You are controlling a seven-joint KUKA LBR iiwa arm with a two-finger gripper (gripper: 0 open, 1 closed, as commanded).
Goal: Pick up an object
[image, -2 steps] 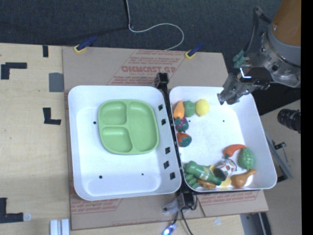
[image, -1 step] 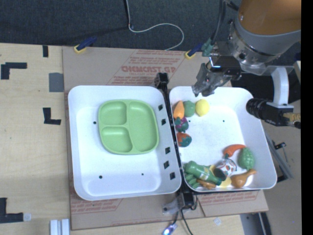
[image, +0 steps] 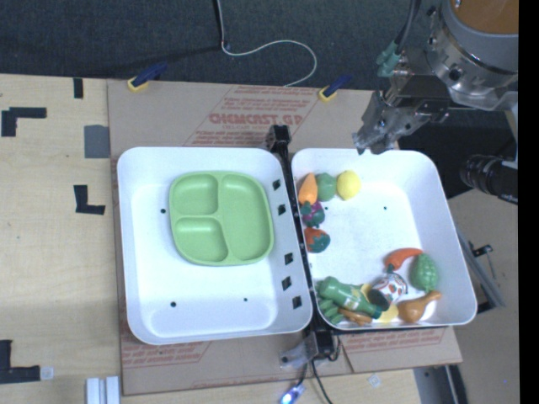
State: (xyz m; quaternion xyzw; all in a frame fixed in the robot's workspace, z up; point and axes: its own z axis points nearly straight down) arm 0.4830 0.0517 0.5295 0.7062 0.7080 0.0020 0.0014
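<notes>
The end effector (image: 376,141) is seen above the far rim of the right bin (image: 421,171), hung from the grey arm (image: 472,32) that enters from the right. Whether it is wide or narrow cannot be told; nothing is seen held in it. The objects are found in the right bin. A yellow ball (image: 348,184) lies near the far left corner, just beside an orange carrot (image: 307,188), with a dark toy (image: 312,215) and a red-green toy (image: 317,240) below them. A pile of toys (image: 379,293) is gathered at the near edge. A green plate (image: 221,218) is set in the left bin (image: 143,251).
</notes>
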